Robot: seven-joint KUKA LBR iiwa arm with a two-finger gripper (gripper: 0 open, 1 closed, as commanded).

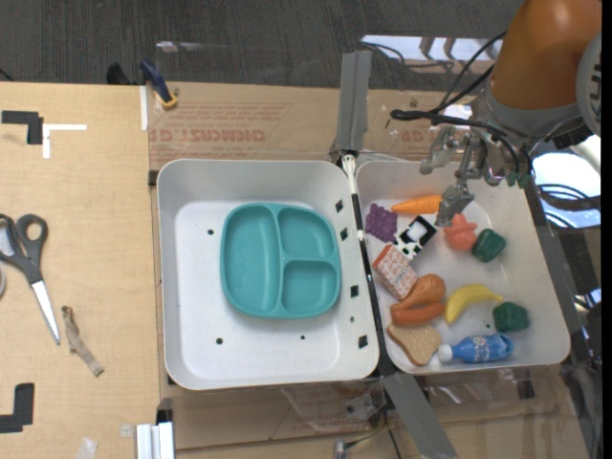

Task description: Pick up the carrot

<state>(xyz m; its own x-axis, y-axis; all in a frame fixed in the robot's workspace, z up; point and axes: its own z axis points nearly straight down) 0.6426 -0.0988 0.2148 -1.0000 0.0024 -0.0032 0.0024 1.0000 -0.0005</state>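
The gripper (457,202) hangs over the upper part of the right bin (545,285), below the arm's orange band (545,41) and a tangle of black cables; whether it is parted or closed cannot be told from this slanted view, and nothing shows between its tips. Just to its left lies the carrot (418,204), orange and pointing leftward, flat on the bin floor near the back wall, with its thick end close beside the gripper's tip, though contact cannot be judged. Just below the gripper sits a small salmon-coloured toy (460,234), and to the right of that a dark green piece (490,245). Left of the carrot are purple grapes (381,223), and below it a black-and-white block (415,235) and a pink speckled wafer (394,271). Farther toward the front of the bin lie a brown drumstick-like toy (421,296), a banana (472,300), another green piece (511,316), a slice of toast (414,344) and a small blue bottle (481,349). The left bin (182,285) holds a teal divided plate (281,259). On the wooden bench to the far left rest scissors (29,261).
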